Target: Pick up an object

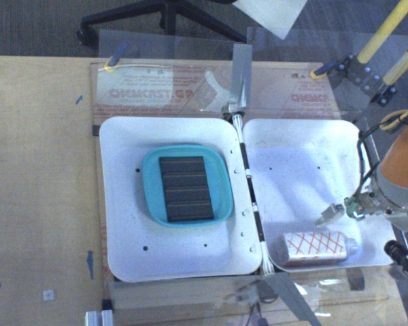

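A white pack with a red criss-cross pattern (315, 246) lies flat along the front wall of the right bin (292, 141). In the left bin (122, 243) a teal dish (221, 189) holds a dark ridged block (185, 188). My gripper (338, 211) reaches in from the right, low over the right bin's right side. It hangs just above and behind the pack's right end and nothing shows in its grasp. The arm's orange band (401, 165) is at the right edge.
A clear plastic sheet and a cardboard panel (163, 90) lie behind the bins. A metal divider (240, 80) stands at the back between them. Yellow-handled tools (384, 29) lie at the back right. An office chair base (170, 9) stands beyond the bench.
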`<control>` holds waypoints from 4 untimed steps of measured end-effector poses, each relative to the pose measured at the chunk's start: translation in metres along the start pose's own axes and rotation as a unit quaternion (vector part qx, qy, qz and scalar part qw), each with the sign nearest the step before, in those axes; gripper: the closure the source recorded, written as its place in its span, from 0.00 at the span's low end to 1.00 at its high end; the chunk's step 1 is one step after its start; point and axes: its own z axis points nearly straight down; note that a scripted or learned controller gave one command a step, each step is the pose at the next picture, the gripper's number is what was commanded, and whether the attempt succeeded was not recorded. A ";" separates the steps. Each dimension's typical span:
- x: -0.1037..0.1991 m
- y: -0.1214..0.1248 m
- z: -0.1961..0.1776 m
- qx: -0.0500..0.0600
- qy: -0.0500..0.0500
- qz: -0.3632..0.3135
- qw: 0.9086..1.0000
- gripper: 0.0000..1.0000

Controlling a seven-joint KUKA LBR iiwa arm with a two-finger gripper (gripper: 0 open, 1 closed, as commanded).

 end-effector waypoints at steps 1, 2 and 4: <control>-0.001 0.000 -0.010 -0.001 -0.001 0.001 1.000 1.00; -0.001 0.000 -0.010 -0.001 -0.001 0.001 1.000 0.00; 0.045 0.010 -0.028 0.001 0.000 0.122 0.993 0.00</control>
